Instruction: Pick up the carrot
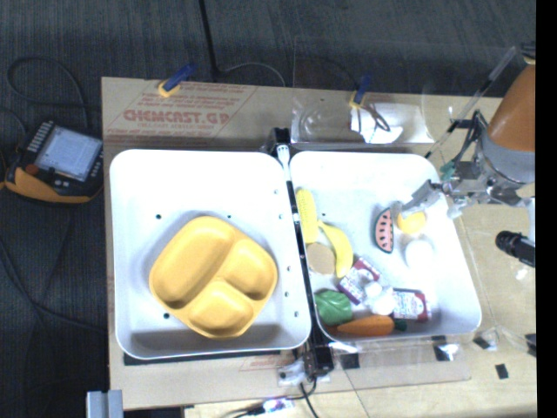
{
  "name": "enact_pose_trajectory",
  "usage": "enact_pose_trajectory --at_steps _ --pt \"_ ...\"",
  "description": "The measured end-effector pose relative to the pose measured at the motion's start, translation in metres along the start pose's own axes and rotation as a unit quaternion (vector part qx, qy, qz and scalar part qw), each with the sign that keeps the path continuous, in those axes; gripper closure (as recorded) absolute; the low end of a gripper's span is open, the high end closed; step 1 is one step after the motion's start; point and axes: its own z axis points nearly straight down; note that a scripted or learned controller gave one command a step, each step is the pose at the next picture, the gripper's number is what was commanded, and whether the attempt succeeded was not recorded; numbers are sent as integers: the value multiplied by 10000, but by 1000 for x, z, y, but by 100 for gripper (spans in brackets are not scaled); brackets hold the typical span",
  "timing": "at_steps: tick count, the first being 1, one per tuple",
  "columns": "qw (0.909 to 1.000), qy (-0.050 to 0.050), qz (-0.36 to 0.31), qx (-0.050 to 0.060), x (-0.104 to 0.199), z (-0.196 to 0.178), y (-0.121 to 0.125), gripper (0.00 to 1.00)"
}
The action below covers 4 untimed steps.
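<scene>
Carrot (365, 326) lies on its side along the near wall of the right bin (452, 259), orange and pointing roughly left to right, with its left end touching a green pepper (331, 306). Just behind it sit a small red and white packet (359, 279) and a red and white can (409, 304), with a white lump (380, 299) between them. Farther back in that bin a yellow banana (338, 247) curves beside a corn cob (305, 216) that lies against the divider, and a tan round piece (320, 258) rests near the two. A watermelon slice (384, 229) stands toward the middle, and a white egg (419, 252) lies near the right wall. The gripper (411, 212) hangs over the right part of this bin, well apart from the carrot, close above a yellow round piece (412, 222); whether it is apart or together cannot be told, as the tip is small and blurred. The arm (513, 138) reaches in from the right, its orange band showing at the edge. The left bin (130, 181) holds a yellow divided dish (213, 274). A black handheld screen (54, 159) lies on the dark floor to the left of the bench.
</scene>
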Motion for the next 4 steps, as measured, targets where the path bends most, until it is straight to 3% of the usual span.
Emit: enact_pose_trajectory --at_steps 1,2,3,4 --pt "9982 3 -607 4 72 44 -48 0" --pt "9923 -24 -1231 -97 100 106 -66 0" --pt "9920 -13 -1262 -15 30 54 6 0" --pt "9944 -7 -1053 -6 10 84 38 0"
